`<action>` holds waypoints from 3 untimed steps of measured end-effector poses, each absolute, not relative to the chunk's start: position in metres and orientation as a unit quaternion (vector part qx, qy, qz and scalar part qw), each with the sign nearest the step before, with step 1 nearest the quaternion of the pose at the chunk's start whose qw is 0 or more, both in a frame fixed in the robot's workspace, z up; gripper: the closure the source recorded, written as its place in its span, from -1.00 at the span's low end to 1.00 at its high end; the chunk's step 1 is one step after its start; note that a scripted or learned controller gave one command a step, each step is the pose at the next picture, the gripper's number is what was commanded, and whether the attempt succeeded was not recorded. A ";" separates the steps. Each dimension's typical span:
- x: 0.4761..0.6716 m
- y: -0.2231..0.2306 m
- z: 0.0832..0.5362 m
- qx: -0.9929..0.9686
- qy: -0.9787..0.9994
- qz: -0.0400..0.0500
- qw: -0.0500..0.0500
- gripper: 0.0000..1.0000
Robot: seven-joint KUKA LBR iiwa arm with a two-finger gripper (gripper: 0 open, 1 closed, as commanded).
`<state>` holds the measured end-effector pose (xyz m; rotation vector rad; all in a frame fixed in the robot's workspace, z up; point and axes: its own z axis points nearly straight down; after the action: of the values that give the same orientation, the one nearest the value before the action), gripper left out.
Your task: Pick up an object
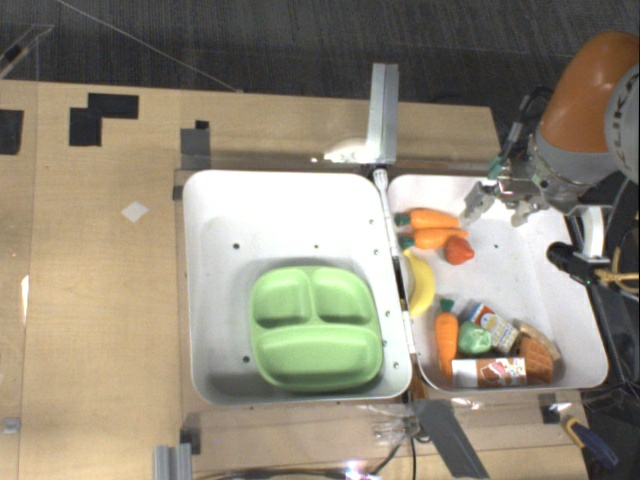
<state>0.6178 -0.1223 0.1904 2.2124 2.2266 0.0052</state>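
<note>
My gripper (495, 211) hangs open over the back of the right bin (560, 278), with nothing between its fingers. Just left of it and below lie two orange carrots (432, 227) and a small red piece (458, 251). A yellow banana (423, 283) lies along the bin's left wall. At the front of that bin are another carrot (446, 336), a green item (476, 341), a small carton (497, 324), a white box (488, 372) and a brown piece (540, 353).
The left bin (230, 258) holds a green divided plate (315, 328) toward its front. A metal post (384, 118) stands behind the wall between the bins. The arm's orange band (590, 78) reaches in from the right.
</note>
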 end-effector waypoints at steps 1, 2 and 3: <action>0.632 -0.118 0.109 0.701 0.714 0.002 0.003 -1.00; 0.560 -0.121 0.108 0.717 0.697 0.002 0.002 -1.00; 0.588 -0.172 0.119 0.692 0.722 0.002 0.003 -1.00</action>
<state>0.5878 -0.1722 0.1187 2.1710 2.2636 0.0061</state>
